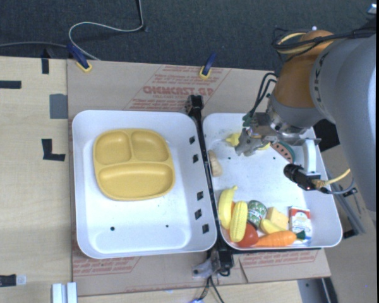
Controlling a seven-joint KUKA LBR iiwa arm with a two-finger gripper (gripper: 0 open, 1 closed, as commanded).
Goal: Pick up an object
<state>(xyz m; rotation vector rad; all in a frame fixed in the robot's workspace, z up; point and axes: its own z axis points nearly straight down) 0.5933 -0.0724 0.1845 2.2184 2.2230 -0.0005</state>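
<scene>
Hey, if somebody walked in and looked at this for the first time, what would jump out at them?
Probably the yellow divided plate lying alone in the left bin. Next, the bright heap of toy food crowded along the near edge of the right bin, with a banana, corn and a carrot among it. Above that heap, the grey arm's end effector hangs over the right bin's far part.

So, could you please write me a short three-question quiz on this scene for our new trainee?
1. True or false: the yellow three-compartment plastic plate lies in the left white bin.
2. Which lies nearest the right white bin's front edge: A) orange toy carrot B) the plate C) the blue clamp?
3. Fill in: the gripper hovers over the ___ bin.

Key: 1 true; 2 A; 3 right.
</scene>
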